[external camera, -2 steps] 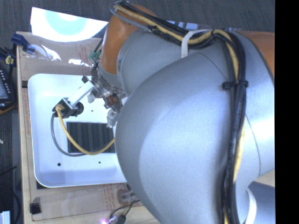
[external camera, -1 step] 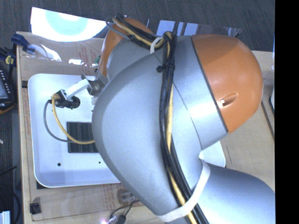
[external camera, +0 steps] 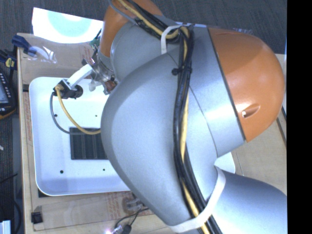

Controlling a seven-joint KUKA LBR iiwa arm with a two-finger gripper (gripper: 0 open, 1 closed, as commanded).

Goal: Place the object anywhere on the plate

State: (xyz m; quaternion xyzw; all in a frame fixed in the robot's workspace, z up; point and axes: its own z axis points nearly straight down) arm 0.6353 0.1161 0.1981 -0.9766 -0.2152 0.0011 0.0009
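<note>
- Camera view, frame centre through 3 o'clock: taken up by grey arm with orange shells, black and yellow cables strapped along it.
- Toward 9 o'clock: white bin on wooden bench, its 3 o'clock side hidden under the arm.
- Gripper seen at 10 o'clock of frame centre, over the 12 o'clock part of that bin, largely masked by the wrist.
- Opening of the gripper: cannot tell. Nothing confirmed in its hold.
- Dark ribbed slab lying flat on the bin floor, at 6 o'clock of the gripper and well apart from it; its 3 o'clock edge covered by the arm.
- Plate, pale turquoise and washed out by glare, at 11 o'clock of the gripper, beyond the bin's far rim; well apart from the slab.
- Blue-handled item and a clear plastic piece on the bench, between the plate and the bin's 10 o'clock corner.
- Nature of the slab too dim to identify further.
</note>
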